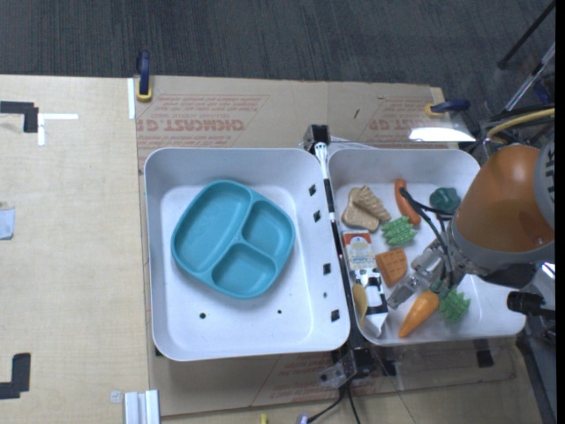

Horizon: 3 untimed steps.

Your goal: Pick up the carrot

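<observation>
The carrot is an orange cone lying near the front wall of the right bin, its thick end pointing up-right and its tip toward the front. My gripper hangs low over the bin, right at the carrot's thick end; I cannot tell whether it touches the carrot. The arm's orange band covers the bin's right part. A second, thin orange-red vegetable lies at the back of the same bin.
Around the gripper lie a green leafy toy, an orange cracker, a white packet, a green piece, bread and a teal item. The left bin holds a blue divided plate.
</observation>
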Available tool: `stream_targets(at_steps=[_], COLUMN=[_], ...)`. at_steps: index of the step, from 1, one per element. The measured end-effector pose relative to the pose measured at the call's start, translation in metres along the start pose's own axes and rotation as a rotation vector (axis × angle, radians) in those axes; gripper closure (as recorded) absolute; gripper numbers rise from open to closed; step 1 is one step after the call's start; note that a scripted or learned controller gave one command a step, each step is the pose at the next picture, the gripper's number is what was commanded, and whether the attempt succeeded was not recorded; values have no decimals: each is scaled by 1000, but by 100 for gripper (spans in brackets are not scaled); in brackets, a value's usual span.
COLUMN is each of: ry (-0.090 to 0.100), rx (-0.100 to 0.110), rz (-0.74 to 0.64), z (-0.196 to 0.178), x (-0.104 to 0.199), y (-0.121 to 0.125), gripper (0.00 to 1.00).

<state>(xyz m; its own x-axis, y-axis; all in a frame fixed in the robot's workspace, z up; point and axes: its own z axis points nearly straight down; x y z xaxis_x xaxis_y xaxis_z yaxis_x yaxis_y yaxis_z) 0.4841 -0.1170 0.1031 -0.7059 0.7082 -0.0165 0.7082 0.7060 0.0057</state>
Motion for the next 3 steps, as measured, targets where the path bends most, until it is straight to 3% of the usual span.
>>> stream_targets(at_steps=[1,2,3], ry=[-13,-7,-16], rx=[4,1,3], rz=[-45,-42,-38], z=[7,-1,-2], x=[7,8,5], y=[5,8,6], gripper=[0,100,0])
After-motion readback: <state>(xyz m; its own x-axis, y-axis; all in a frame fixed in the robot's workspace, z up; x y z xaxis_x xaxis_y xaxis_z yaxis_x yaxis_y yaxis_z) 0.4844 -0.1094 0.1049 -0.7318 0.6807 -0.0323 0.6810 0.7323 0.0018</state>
